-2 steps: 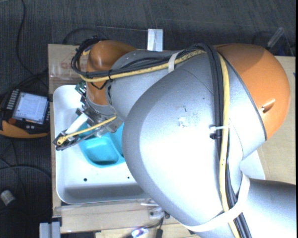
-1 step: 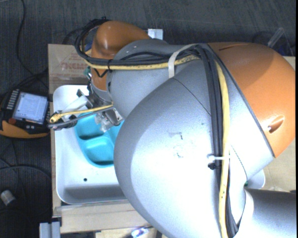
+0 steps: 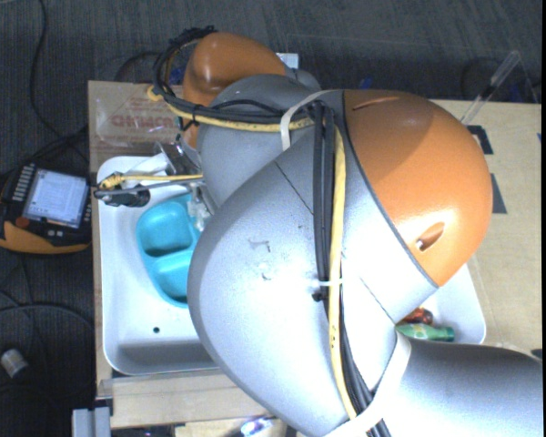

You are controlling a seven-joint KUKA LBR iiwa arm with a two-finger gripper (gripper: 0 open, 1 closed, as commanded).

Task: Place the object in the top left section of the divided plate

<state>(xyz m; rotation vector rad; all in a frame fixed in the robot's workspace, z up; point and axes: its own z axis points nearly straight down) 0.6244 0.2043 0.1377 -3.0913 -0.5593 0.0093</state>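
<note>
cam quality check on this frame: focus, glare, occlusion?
Camera view: the arm sits close to the lens and looks soft, covering most of both bins; the blue divided plate and the white bin on the left are sharper. Soft sheen on the orange shell, no blown-out glare. Even lighting, faint shadows. Gripper region is cluttered and hard to read.

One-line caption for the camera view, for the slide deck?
Arm leans over the left bin, pincer above a blue divided plate; a green object lies in the right bin.
</note>
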